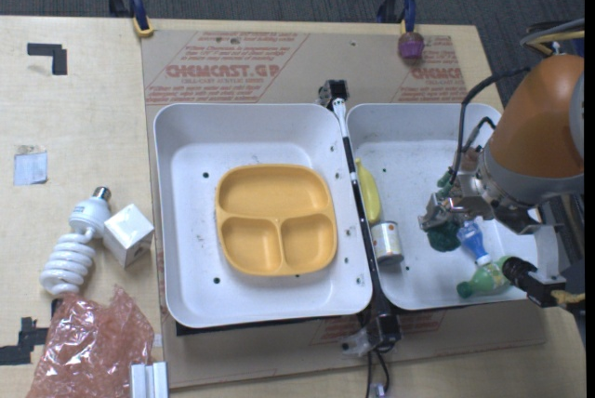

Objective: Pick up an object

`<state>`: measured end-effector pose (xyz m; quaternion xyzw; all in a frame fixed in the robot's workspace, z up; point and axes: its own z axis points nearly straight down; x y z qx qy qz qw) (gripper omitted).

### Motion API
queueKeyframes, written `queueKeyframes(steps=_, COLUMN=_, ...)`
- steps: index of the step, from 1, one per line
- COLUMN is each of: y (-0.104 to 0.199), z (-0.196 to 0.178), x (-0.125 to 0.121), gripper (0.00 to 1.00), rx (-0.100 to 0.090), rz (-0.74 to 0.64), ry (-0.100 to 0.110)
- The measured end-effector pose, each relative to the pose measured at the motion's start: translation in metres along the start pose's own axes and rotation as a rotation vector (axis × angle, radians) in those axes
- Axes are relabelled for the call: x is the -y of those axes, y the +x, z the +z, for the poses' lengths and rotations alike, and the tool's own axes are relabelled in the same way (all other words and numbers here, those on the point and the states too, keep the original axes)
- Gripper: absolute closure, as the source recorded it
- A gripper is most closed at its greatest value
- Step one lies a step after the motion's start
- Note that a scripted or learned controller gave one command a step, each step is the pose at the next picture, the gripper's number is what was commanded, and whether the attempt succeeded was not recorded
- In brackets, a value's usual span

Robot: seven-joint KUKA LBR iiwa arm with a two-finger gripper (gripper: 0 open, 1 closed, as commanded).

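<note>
The gripper, grip state impossible to tell, hangs over the right bin near a green bottle; a yellow tray occupies the left bin.

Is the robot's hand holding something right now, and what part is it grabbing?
It cannot be told. The gripper is low in the right bin, right beside a dark green thing and a blue and white bottle, but no hold shows.
</note>
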<state>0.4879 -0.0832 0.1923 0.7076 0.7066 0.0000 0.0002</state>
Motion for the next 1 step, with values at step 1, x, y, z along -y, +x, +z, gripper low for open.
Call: queueKeyframes(steps=1, y=0.0255, z=-0.0198, x=0.0071, gripper=1.0, rx=0.0, rz=-0.001, ry=-0.002)
